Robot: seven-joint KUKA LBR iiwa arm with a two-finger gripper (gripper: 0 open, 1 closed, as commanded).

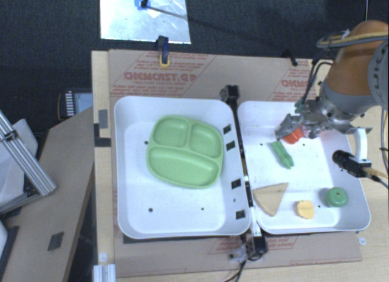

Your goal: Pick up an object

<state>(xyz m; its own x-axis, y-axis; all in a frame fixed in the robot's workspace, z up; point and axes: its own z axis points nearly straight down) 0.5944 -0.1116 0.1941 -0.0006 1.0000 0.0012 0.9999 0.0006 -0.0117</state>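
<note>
Gripper [290, 132] – low over right bin [355, 214], red-orange piece [295, 136] at its tip; grasp state cannot tell. Green pod [282, 154] just below piece; tan wedge [271, 197], yellow lump [305, 209], green knob [335, 197] lie well nearer the front – loose, pickable.

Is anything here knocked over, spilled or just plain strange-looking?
Nothing looks spilled or broken. The green divided plate lies flat in the left bin. In the right bin, a green pod, tan wedge, yellow piece and green round piece lie scattered. The gripper is at an orange object.
</note>
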